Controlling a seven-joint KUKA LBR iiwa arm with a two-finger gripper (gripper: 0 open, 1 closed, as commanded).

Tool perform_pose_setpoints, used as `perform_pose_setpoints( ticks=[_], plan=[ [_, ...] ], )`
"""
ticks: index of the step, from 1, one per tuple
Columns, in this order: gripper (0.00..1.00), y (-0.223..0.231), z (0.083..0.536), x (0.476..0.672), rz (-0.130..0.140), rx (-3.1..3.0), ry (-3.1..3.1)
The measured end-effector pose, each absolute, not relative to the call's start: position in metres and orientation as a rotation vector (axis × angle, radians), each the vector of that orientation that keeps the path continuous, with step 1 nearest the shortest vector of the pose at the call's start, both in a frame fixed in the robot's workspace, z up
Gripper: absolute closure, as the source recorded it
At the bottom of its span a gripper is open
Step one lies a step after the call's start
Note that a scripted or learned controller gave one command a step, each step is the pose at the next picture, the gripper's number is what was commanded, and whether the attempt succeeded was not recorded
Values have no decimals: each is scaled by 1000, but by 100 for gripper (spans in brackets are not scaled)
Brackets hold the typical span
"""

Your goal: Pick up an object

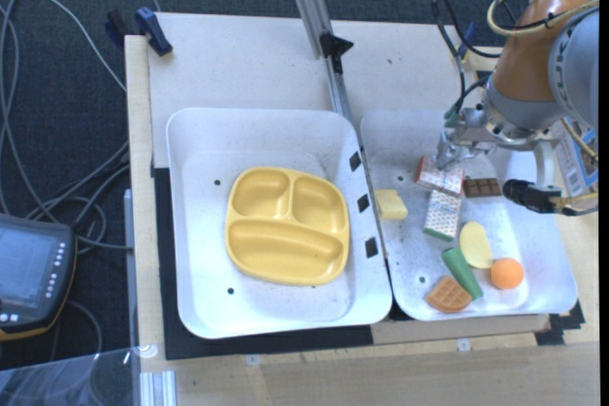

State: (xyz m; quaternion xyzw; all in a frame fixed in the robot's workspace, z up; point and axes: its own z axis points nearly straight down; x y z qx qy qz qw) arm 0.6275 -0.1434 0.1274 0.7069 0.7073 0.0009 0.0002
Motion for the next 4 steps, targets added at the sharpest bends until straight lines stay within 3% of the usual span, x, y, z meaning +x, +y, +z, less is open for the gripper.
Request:
perform_pose_setpoints(
  ticks=[2, 4],
  plan=[
    [100, -138, 224, 638, 5, 2216, 2220],
    [100, -20, 240, 639, 6, 2214, 2230]
  ],
)
